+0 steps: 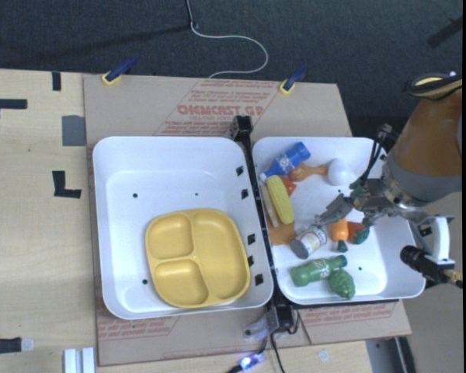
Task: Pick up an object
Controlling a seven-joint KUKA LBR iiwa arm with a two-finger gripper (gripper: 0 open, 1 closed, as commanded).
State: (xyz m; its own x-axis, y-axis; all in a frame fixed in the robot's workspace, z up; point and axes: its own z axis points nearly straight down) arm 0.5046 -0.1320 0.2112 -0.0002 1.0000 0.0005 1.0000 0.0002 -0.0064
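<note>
Orange toy piece [339, 229] sits in your right bin [373, 286], just beside the gripper [346, 208].
You see the claw low over the clutter with its dark fingers spread apart, clamped on nothing. Around it: small jar [311, 241], green bottle [318, 270], yellow corn [279, 199], blue bottle [289, 160], white ball [339, 171]. Left bin [113, 169] holds a yellow divided plate [196, 256].

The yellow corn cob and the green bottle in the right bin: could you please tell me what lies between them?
In the camera view, a small clear jar with a grey cap lies between the yellow corn cob and the green bottle, on the right bin floor.
</note>
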